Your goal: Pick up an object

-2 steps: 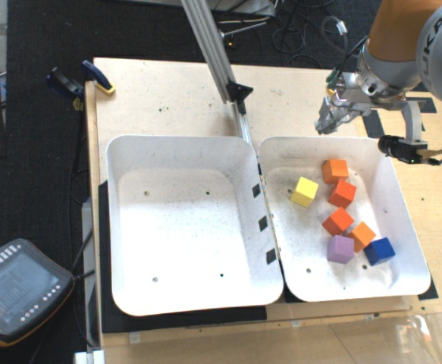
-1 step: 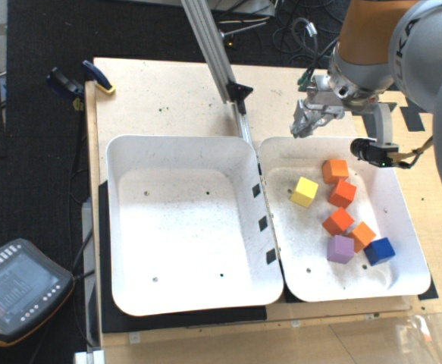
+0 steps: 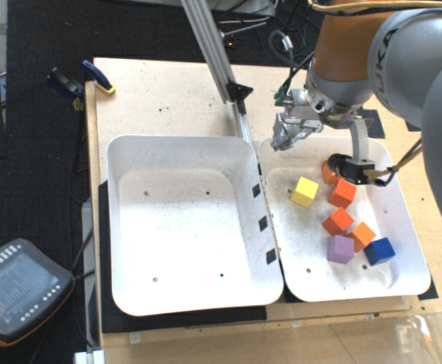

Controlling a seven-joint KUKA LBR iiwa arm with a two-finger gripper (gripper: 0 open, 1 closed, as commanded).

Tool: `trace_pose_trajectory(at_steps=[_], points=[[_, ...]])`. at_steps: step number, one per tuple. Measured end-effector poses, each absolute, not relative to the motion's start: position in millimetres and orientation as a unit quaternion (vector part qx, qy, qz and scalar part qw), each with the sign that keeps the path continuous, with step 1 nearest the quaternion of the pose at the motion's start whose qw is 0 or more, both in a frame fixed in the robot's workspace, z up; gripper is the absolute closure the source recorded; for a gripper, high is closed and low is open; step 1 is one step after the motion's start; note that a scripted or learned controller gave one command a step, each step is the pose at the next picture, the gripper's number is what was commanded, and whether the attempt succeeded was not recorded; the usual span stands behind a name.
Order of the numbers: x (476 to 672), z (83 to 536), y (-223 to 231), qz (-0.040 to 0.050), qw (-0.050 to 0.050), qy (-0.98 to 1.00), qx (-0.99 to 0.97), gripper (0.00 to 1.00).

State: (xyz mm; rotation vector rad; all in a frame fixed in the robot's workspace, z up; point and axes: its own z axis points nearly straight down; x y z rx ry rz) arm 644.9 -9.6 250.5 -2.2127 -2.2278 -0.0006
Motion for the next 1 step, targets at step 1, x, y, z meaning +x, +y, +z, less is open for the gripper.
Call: trace_pose_trajectory(at_steps=[1], points=[[631.3, 235.6, 43.0, 0.0003, 0.002, -0.71, -0.704, 1.0]])
